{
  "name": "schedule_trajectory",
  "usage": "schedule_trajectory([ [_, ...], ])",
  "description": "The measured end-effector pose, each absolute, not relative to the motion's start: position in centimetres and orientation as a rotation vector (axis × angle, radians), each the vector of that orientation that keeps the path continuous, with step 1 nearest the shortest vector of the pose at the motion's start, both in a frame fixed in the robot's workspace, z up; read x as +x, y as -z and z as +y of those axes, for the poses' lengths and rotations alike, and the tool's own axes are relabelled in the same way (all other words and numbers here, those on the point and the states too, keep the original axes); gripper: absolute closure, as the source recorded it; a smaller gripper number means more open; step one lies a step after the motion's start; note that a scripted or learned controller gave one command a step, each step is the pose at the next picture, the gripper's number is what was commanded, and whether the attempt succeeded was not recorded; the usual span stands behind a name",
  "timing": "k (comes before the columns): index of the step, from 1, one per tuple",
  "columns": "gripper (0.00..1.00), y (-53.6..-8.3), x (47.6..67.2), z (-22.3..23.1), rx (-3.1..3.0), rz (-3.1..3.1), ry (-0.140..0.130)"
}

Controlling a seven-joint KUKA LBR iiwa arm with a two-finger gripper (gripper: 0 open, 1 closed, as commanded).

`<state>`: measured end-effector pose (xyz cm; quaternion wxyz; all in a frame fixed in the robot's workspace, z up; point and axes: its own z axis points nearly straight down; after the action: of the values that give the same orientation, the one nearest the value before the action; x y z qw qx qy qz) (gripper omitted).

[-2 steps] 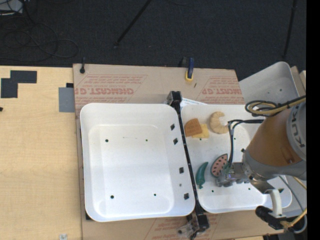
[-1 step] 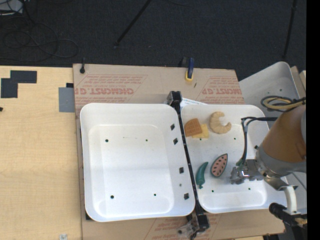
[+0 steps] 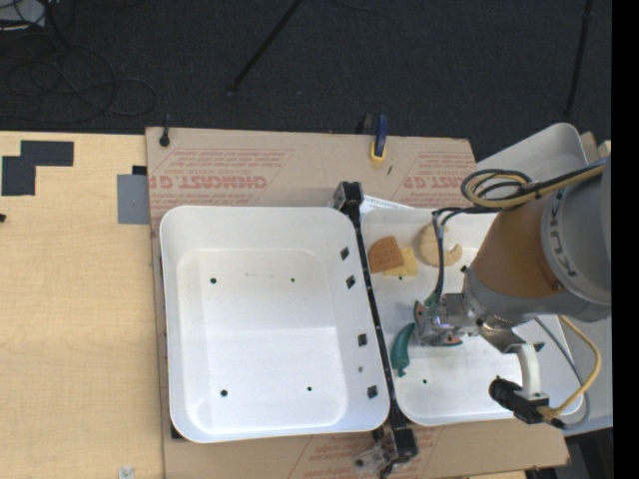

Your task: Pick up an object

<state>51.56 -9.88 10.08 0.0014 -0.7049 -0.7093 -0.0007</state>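
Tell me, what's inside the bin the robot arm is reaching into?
The right bin holds a tan sponge-like block, a pale round thing and a teal object. The arm covers the rest.

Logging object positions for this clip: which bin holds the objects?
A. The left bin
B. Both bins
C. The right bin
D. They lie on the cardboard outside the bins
C. The tan block, the pale round piece and the teal object all lie in the right bin, where the gripper is lowered.
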Motion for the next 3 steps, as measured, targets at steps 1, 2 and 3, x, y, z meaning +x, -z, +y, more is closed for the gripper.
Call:
schedule_trajectory([
  [1, 1.00, -8.7, 59.9, -10.8, -2.220, -2.226, 0.002],
  [2, 1.00, -8.8, 53.1, -12.1, -2.222, -2.217, -0.003],
  [3, 1.00, -8.8, 61.2, -10.0, -2.218, -2.228, 0.005],
])
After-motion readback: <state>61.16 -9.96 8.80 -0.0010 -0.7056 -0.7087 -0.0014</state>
